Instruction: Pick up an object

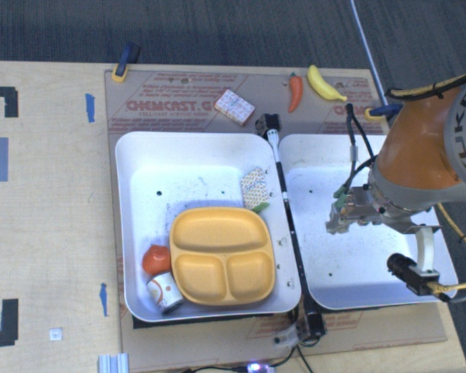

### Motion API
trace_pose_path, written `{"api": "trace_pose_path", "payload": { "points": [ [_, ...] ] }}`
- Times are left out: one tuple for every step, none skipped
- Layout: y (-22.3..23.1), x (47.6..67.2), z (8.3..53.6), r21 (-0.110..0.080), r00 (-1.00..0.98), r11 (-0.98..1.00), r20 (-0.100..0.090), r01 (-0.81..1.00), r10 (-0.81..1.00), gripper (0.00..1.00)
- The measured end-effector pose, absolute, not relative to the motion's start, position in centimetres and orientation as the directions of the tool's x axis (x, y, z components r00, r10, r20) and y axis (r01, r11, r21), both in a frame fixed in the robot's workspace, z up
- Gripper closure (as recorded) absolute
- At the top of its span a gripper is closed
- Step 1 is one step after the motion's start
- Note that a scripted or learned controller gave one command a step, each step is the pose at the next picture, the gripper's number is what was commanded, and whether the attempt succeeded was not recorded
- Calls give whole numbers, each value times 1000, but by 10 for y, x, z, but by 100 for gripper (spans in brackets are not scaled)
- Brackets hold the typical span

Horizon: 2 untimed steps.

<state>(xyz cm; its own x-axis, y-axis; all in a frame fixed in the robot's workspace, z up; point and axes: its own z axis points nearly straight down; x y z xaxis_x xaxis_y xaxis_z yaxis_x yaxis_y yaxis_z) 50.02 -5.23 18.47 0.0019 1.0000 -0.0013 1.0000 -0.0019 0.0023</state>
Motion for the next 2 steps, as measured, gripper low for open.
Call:
{"api": "trace_pose_path", "payload": {
  "points": [
    [2, 480, 196, -1, -1, 1, 1, 1000, 1000, 100],
    [1, 480, 196, -1, 0, 0, 1, 1000, 1000, 0]
  ]
}}
